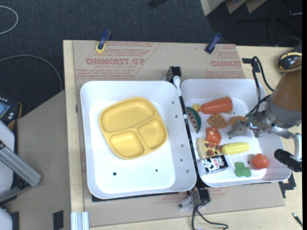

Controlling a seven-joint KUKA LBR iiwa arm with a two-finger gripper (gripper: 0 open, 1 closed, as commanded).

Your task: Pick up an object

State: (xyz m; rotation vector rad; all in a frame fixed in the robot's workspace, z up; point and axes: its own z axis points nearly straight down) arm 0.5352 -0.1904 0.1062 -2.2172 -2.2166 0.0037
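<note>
The right bin point(249, 86) holds several toy foods. Among them are an orange carrot point(216, 105), a watermelon slice point(193, 119), a brown cracker point(217, 121), a red pepper point(213, 135), a yellow corn cob point(235, 148), a black-and-white carton point(214, 164), a green piece point(242, 170) and a red tomato point(259, 161). My gripper point(247, 125) reaches in from the right and is low over the bin's middle. It is beside a small brown piece point(236, 122), just above the corn.
The left bin point(91, 143) carries a yellow divided plate point(132, 127). A black hinge strip point(183, 128) separates the bins. The arm's orange band point(289, 94) hangs over the right bin's right rim. Clamps point(101, 41) hold the cardboard base at the back.
</note>
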